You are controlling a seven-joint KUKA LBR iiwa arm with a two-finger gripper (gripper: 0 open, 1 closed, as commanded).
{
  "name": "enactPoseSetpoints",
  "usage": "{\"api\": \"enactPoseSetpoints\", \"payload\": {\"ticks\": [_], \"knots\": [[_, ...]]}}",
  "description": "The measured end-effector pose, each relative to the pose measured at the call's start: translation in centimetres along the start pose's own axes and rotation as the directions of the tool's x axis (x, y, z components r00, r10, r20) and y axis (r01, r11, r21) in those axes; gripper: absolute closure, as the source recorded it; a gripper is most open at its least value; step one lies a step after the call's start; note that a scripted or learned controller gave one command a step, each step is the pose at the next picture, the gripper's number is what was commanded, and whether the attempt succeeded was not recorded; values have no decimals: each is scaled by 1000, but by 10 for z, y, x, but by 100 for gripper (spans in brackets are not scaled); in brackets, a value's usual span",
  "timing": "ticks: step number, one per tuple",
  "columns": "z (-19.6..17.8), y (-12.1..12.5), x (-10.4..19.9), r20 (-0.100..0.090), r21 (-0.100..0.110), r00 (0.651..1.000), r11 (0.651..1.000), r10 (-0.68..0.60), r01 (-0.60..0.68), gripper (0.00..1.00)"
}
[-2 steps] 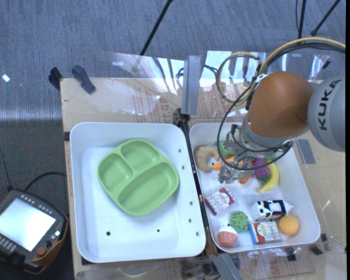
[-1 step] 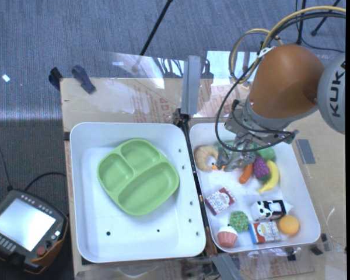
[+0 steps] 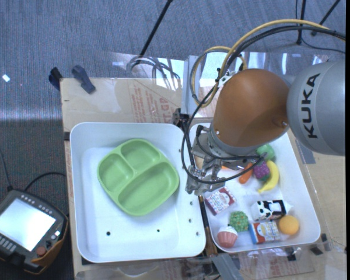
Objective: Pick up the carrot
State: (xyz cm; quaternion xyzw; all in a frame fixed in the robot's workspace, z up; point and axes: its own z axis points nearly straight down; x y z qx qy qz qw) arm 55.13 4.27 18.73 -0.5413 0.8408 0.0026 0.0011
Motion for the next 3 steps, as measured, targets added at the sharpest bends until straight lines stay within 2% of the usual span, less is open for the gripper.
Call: {"api": "enactPoseSetpoints", "payload": {"ticks": [1,2,3], "knots": [[-121,-23,53,0,13,999,999,-49,49,100],[-116,-21,52,-1,2,999,999,-50,50,0],[-13,-9,88,-6,-5,985,985,174,-174,0]]}}
